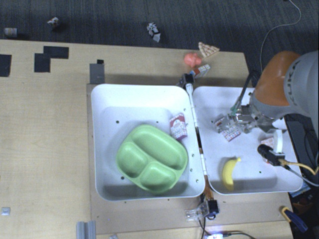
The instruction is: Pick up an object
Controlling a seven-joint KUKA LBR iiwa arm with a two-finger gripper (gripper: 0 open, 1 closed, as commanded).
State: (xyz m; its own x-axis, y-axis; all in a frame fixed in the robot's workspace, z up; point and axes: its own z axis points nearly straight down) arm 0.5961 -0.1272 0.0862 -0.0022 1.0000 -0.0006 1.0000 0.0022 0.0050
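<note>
My gripper (228,125) hangs low over the upper middle of the right bin (209,101), with the arm reaching in from the right. Right under it lies a small pale, pink-speckled packet (231,133); whether the gripper touches it I cannot tell. A yellow banana (228,172) lies near the same bin's front wall, well below the gripper. In the left bin (102,133) a green divided plate (152,157) rests tilted at the centre. A small red and white packet (178,126) sits just beyond the plate, close to the divider between the bins.
Behind the bins on the bench lie a pink lump (192,59), a pizza-slice toy (208,49) and a small dark item (190,78). Cables run along the right bin's right side. The bench stretches bare to the left of the bins.
</note>
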